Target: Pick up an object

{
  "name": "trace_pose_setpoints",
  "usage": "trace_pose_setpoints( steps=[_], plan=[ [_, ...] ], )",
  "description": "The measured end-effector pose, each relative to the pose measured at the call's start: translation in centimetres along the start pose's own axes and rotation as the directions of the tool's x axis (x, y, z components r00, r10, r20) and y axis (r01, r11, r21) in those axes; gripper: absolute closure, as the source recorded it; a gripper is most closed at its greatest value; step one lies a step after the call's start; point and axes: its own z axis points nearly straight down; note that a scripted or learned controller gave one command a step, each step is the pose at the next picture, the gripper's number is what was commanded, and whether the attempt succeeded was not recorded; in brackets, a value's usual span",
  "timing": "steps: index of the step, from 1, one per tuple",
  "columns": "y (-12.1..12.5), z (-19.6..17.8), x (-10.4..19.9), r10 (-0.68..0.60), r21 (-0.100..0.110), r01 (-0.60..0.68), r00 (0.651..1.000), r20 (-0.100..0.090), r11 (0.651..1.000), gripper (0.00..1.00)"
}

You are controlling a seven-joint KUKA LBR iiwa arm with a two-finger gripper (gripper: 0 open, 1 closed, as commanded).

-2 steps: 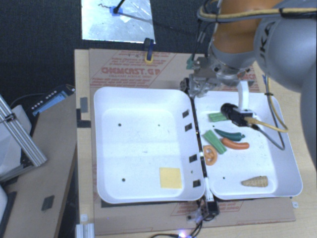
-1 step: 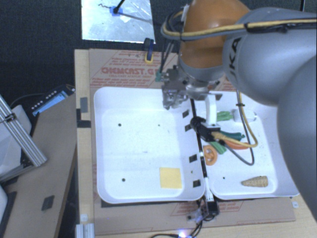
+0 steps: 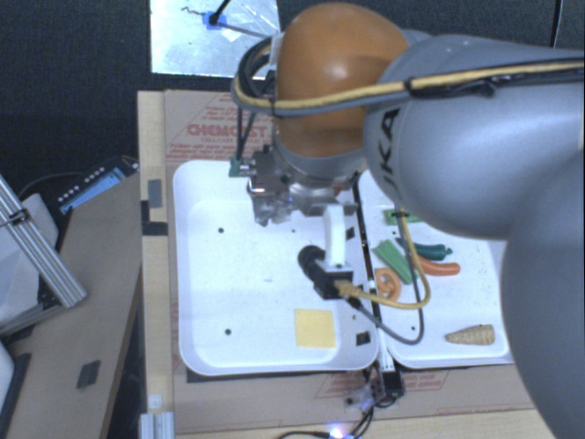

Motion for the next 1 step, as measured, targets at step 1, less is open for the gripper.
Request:
trace_pose_setpoints(
  steps=[1],
  plan=[
    [-0.95,5.55,2.15,0.006,0.005,-0.007,1.0,0.005,1.0,1.0]
  ],
)
